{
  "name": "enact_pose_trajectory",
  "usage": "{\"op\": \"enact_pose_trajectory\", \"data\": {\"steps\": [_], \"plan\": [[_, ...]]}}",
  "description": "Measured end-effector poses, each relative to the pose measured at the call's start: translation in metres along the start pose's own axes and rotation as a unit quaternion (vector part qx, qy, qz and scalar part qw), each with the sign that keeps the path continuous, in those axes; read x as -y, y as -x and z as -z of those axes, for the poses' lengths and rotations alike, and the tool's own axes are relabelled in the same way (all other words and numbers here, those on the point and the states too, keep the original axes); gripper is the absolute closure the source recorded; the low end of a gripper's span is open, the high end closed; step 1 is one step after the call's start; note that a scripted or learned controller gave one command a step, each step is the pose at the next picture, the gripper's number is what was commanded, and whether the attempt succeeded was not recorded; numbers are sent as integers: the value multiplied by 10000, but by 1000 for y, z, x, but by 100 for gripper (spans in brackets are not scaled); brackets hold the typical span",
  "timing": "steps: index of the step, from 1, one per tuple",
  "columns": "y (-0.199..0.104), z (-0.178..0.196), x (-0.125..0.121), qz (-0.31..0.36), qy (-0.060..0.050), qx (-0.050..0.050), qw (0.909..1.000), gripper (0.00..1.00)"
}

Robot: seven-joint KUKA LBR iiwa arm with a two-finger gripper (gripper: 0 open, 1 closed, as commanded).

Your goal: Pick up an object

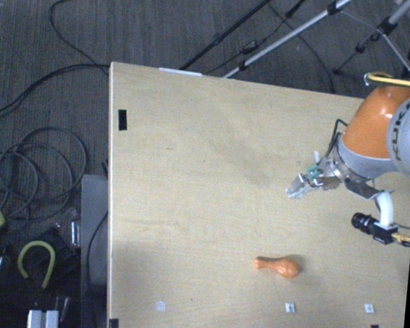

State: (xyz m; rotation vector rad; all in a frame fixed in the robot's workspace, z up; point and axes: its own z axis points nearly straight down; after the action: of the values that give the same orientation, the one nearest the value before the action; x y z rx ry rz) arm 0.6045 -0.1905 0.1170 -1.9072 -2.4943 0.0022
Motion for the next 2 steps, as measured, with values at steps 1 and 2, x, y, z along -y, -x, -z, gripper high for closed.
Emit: {"op": "enact_pose_trajectory", "data": {"steps": [1, 2], "plan": [[-48, 46, -56, -544, 9, -2, 9985, 100], [-49, 54, -56, -533, 3, -3, 9986, 100]]}}
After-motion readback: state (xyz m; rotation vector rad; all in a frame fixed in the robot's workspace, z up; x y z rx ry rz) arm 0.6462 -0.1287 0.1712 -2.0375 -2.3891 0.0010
